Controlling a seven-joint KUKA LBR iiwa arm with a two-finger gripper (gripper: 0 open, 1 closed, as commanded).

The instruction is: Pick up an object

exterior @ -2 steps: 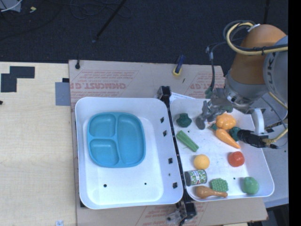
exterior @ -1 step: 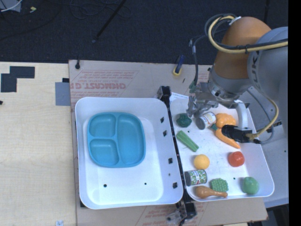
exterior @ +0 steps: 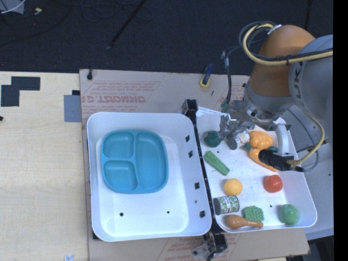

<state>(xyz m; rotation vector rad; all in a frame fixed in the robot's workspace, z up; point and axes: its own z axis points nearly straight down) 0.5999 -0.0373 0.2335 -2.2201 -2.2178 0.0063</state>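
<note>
Your tool point(exterior: 232, 134) hangs low over the far end of the right bin point(exterior: 304, 200), beside a dark green toy point(exterior: 212, 139) and an orange pepper point(exterior: 260, 140). You cannot tell its state from this angle. Nearer you lie a green stick point(exterior: 216, 162), an orange ball point(exterior: 232, 187), a red tomato point(exterior: 273, 183) and a labelled can point(exterior: 226, 204), its print too small to read. The cardboard point(exterior: 125, 94) under the bins carries upside-down red lettering, not clearly legible. A blue divided plate point(exterior: 134, 161) sits in the left bin point(exterior: 103, 216).

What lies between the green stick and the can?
In the camera view, an orange ball lies between the green stick and the can.
</note>
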